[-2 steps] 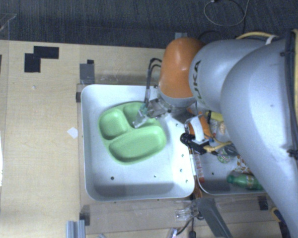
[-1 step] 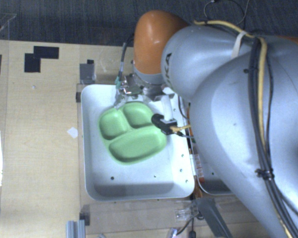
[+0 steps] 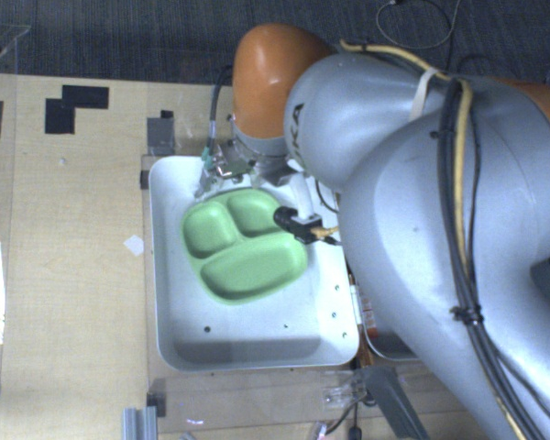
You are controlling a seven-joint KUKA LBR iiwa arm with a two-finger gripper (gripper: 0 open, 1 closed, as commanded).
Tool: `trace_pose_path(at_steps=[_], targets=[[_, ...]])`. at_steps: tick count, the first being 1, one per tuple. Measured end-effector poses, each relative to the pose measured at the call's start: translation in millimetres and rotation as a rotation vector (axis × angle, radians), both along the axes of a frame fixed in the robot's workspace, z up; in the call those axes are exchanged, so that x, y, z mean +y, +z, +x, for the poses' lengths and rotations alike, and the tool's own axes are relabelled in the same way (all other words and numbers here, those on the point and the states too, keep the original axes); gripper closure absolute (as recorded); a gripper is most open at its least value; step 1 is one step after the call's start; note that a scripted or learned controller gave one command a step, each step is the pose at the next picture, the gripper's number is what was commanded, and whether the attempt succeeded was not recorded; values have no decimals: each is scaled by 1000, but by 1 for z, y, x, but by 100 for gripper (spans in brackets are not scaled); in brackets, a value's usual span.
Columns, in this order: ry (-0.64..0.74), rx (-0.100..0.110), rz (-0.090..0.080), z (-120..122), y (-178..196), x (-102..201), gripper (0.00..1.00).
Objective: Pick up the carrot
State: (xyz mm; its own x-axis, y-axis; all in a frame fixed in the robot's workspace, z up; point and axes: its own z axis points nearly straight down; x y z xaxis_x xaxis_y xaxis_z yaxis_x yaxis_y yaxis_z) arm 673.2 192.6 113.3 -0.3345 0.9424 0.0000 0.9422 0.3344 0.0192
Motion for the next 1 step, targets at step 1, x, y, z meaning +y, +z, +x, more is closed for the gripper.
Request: trace_pose_path(at_steps=[1], targets=[[-322,-18,-1,4,-8,26,0]])
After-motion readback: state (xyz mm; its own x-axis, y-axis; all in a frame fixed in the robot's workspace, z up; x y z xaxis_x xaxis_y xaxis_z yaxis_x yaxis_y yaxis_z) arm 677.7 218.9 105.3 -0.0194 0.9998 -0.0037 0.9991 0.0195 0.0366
